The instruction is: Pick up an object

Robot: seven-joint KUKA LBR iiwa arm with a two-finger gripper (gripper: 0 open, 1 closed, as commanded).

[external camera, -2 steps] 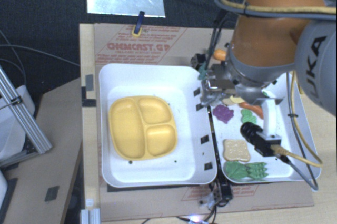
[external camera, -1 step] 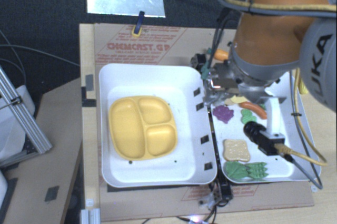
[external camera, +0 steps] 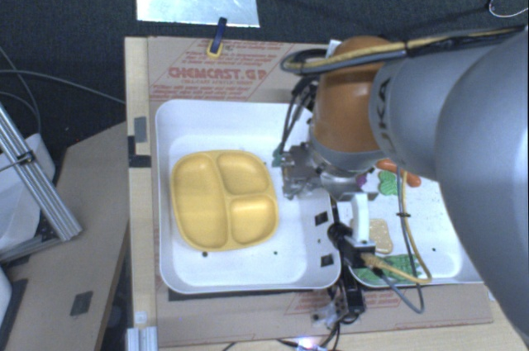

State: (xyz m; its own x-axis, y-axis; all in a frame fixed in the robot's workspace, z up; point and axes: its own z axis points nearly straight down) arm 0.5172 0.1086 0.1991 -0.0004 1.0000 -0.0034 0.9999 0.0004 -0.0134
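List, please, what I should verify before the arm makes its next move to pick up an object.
1. Target in sight: the yellow divided plate lies flat in the left bin: ok.
2. Aim: the gripper sits beside the plate's right rim, not above it: not ok.
3. Load in the gripper: cannot tell.
4. Contents of the right bin: the arm covers most of it: cannot tell.

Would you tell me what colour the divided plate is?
The divided plate is pale yellow, clearest in the camera view.
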